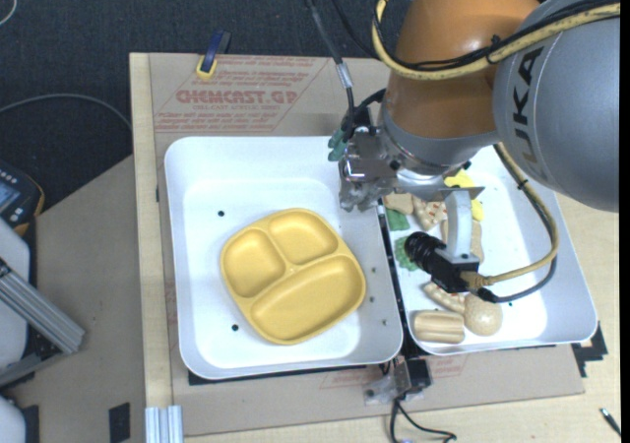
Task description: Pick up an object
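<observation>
My gripper (356,185) hangs below the orange wrist band, over the inner wall where the two bins meet. A yellow divided plate (292,274) lies flat in the left bin (187,234), just left of and below the gripper. In the right bin (561,264) a tan cylinder (438,326) and a tan rounded piece (482,314) lie near the front wall. Pale beige pieces (415,206), a green item (398,221) and a yellow item (460,178) lie partly hidden under the wrist. I see nothing held in the gripper.
The large grey arm covers much of the right bin's back half. A cardboard sheet (246,92) lies behind the bins with a small blue and yellow clip (210,55) at its far edge. The left bin's white floor shows around the plate.
</observation>
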